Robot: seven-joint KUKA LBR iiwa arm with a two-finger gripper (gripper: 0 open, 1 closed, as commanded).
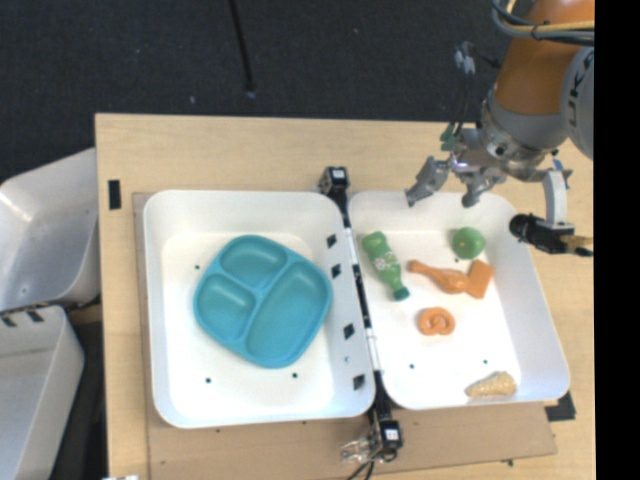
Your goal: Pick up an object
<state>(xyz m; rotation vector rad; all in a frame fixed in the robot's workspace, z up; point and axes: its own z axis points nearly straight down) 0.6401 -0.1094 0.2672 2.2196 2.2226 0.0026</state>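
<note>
My gripper (446, 192) hangs over the far edge of the right bin (530, 368), its two fingers spread open with nothing between them. Below it in that bin lie a green bottle (384, 263), a green ball (467, 240), an orange toy (455, 277) and an orange ring (435, 321). A tan piece (491, 385) rests near the bin's front right corner. The green ball is the closest thing to the gripper, a little nearer the camera than the right finger.
A blue divided plate (262, 299) lies in the middle of the left bin (170, 378). A ridge with black clips (352, 298) separates the two bins. The wooden bench (250, 148) runs around both.
</note>
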